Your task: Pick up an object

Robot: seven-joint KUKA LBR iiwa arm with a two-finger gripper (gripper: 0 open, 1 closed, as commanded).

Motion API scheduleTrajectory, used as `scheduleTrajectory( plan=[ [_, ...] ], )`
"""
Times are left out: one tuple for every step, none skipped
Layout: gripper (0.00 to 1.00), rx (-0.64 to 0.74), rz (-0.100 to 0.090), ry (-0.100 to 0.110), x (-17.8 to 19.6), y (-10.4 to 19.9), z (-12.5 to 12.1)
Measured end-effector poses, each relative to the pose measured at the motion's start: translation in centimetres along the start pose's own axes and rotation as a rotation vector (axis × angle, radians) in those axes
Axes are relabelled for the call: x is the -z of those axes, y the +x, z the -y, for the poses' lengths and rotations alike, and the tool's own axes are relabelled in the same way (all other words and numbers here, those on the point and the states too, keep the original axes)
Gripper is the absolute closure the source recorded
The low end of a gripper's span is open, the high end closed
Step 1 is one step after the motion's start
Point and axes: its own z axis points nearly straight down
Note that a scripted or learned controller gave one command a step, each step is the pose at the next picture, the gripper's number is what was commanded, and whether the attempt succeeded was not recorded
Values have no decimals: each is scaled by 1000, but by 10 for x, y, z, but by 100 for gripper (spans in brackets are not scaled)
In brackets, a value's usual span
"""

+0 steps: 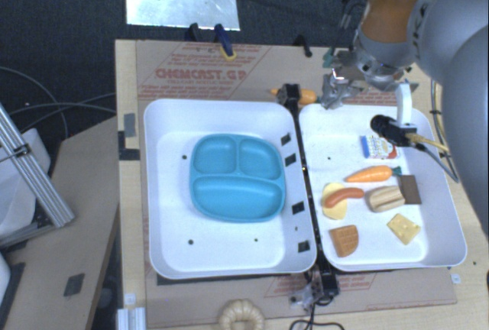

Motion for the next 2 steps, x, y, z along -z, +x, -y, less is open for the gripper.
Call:
scheduleTrajectory(
  plan=[
    [100,-5,1,3,-19,-6,7],
    [100,-2,1,1,-18,-4,2]
  ],
)
